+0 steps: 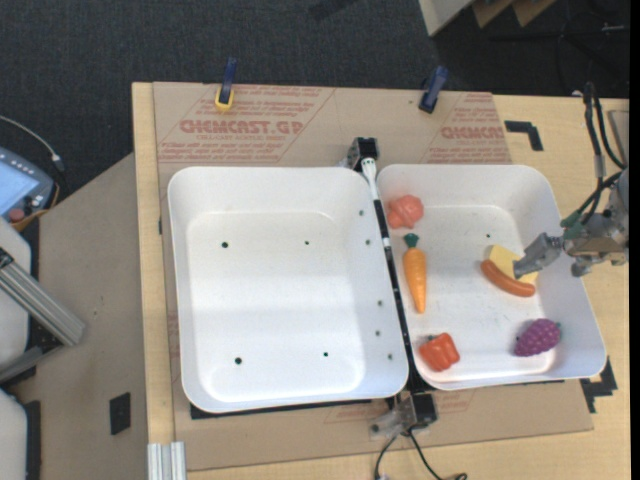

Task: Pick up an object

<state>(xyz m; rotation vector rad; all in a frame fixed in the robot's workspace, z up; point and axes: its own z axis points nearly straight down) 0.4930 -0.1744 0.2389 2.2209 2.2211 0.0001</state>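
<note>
The gripper point(533, 256) reaches in from the right over the right bin point(540, 190), its tip low at the yellow wedge point(503, 261) and the orange-red sausage-shaped toy point(509, 282) that lie together near the bin's right side; whether it is released or clenched cannot be told from here. Left of them, near the divider between the bins, a toy carrot point(415, 279) lies lengthwise, with a pinkish-red toy point(405, 211) just beyond it at the far side. A red toy pepper point(439, 351) sits at the near left of the bin, and a purple bunch of grapes point(537, 337) at the near right. The left bin point(200, 198) stands beside it on the brown board point(300, 118).
</note>
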